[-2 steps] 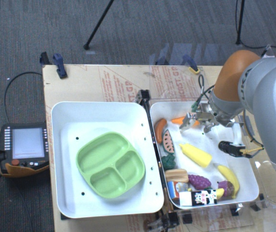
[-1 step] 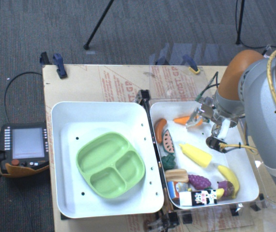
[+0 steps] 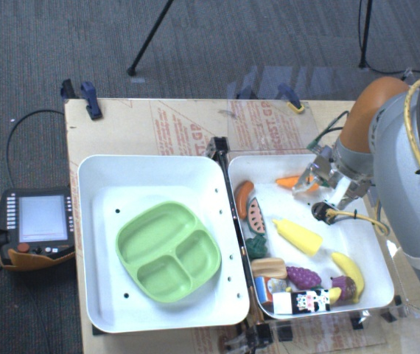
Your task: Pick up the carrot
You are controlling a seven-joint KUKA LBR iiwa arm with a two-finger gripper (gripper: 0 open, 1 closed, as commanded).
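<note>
The carrot [image 3: 291,182] lies crosswise in the right bin [image 3: 384,265], tip pointing left; whether the gripper's [image 3: 319,185] jaws are apart cannot be told.

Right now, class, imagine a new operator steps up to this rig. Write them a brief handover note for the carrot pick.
Gripper: low over the back of the right bin, at the carrot; whether it grips cannot be told from this view.
Carrot: orange, lying near the right bin's back wall, its right end under the gripper.
Nearby: watermelon slice, corn cob, banana. Green divided plate sits in the left bin.
Done: arm has reached the carrot.
Left: confirm the grasp, then lift the carrot clear.
</note>
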